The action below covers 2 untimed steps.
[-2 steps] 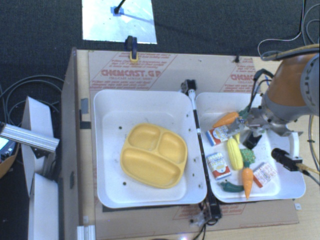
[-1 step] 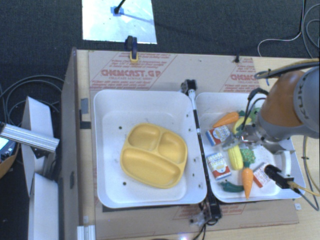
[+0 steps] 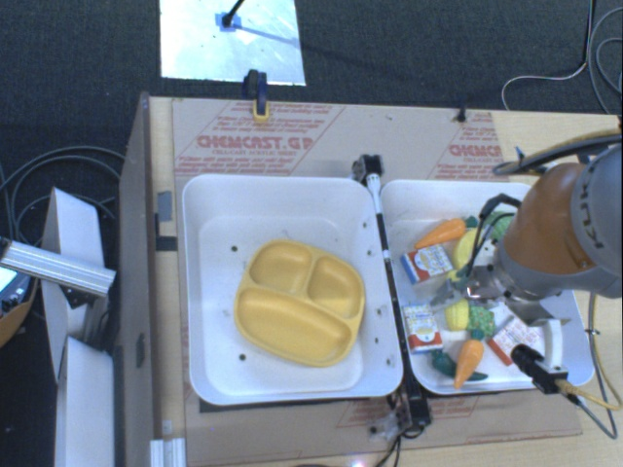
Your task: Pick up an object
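While the grey arm (image 3: 574, 232) with its glossy orange band reaches over the right white bin (image 3: 404, 202), its gripper (image 3: 477, 288) hangs among small plastic toy foods, and whether it is open or closed cannot be told. Against that bin's left wall lie two flat printed cartons (image 3: 421, 325), with a tapered orange carrot (image 3: 468, 359) near its front rim. Left of that bin, the smooth left bin (image 3: 209, 290) holds a rounded yellow tray (image 3: 300, 301) with three compartments.

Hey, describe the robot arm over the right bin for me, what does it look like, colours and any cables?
The arm is bulky and rounded: a broad orange band, then a grey wrist section below it. A thin black cable loops along its upper side near the orange part. The gripper end is small, metallic grey, among the toy food in the right bin.
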Motion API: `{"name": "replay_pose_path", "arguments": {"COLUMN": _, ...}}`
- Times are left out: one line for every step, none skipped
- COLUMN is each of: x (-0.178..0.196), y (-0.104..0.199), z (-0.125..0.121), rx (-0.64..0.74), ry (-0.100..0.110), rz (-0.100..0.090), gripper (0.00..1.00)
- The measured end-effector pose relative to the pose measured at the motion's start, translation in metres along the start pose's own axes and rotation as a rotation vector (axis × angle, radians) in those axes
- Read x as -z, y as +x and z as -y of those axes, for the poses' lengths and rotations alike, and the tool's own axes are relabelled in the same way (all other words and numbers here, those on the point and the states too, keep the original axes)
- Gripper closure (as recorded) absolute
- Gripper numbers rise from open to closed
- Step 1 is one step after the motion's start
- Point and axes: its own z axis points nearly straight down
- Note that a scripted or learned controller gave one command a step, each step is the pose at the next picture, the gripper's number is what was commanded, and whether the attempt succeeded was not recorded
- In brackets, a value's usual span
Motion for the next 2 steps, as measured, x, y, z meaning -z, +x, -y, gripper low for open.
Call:
{"name": "replay_pose_path", "arguments": {"x": 0.008, "y": 0.001, "z": 0.001, "rx": 0.002, "ry": 0.009, "rz": -0.005, "gripper": 1.0}}
{"name": "replay_pose_path", "arguments": {"x": 0.101, "y": 0.083, "z": -0.04, "rx": 0.016, "ry": 0.007, "rz": -0.013, "gripper": 1.0}}
